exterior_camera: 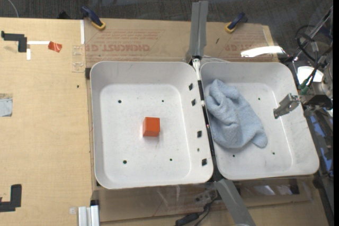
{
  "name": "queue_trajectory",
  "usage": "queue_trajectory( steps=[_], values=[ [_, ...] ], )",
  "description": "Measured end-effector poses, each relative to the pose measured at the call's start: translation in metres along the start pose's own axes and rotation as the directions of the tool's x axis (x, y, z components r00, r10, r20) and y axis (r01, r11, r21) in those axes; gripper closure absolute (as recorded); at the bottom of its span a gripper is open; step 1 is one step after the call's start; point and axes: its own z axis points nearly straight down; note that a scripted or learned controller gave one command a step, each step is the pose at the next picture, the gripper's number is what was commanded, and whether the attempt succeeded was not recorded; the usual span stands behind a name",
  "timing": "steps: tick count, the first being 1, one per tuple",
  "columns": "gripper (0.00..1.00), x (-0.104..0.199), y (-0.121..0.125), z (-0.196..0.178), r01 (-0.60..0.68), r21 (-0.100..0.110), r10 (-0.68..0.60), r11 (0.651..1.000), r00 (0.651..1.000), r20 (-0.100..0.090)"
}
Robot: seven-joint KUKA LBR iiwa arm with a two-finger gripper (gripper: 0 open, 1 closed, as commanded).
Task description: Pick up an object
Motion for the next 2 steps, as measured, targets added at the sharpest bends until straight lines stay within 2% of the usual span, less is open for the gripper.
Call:
queue_trajectory(
  steps=[1,2],
  values=[
    [0.00,0.043,0.024,0.084,0.145,0.000,-0.145,0.989,0.989,0.000],
    [0.00,0.107,0.047,0.080,0.042,-0.001,-0.042,0.999,0.999,0.001]
  ],
)
